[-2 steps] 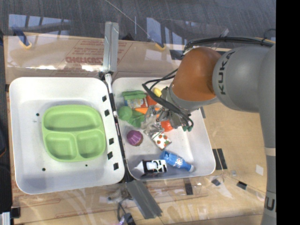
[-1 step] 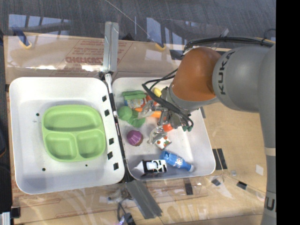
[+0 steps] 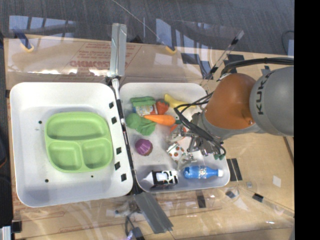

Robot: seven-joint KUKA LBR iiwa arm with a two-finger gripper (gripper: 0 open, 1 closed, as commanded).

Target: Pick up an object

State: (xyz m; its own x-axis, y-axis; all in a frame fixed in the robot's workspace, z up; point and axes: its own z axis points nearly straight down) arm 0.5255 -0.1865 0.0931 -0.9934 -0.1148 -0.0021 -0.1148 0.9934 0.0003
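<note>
In the right-hand shallow white bin (image 3: 131,134), the grey two-finger gripper (image 3: 187,149) hangs at centre-right of the frame, just above a small white, red-spotted object (image 3: 175,151). Whether it is spread or closed, or grips anything, I cannot tell (cables clutter it). The blue plastic bottle (image 3: 201,172) lies just below it, long axis running left to right.

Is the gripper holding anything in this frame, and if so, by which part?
It cannot be told. The gripper is low in the right bin over a white, red-spotted object, but cables and the wrist hide any hold.
</note>
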